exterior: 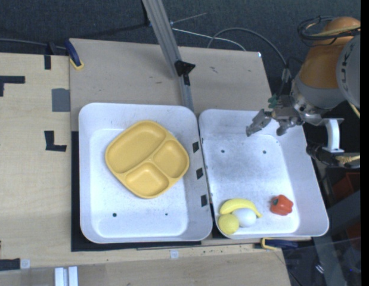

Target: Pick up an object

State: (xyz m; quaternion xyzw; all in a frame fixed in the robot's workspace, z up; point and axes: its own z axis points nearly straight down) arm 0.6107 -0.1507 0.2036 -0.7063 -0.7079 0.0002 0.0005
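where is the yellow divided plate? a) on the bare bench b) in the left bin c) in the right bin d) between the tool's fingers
b: the yellow divided plate lies flat in the left bin, while the tool is above the right bin's far edge.

2 white bins [92, 159], 1 yellow tray [147, 158], 1 banana [239, 205], 1 lemon [228, 223], 1 white egg [247, 218], 1 red pepper [281, 205].

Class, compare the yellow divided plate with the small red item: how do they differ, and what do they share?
The yellow divided plate is yellow, the small red item red with a green top. The plate is far larger. The plate lies in the left bin, the red item near the right bin's front corner, beside other small pieces. Both rest on white bin floors.
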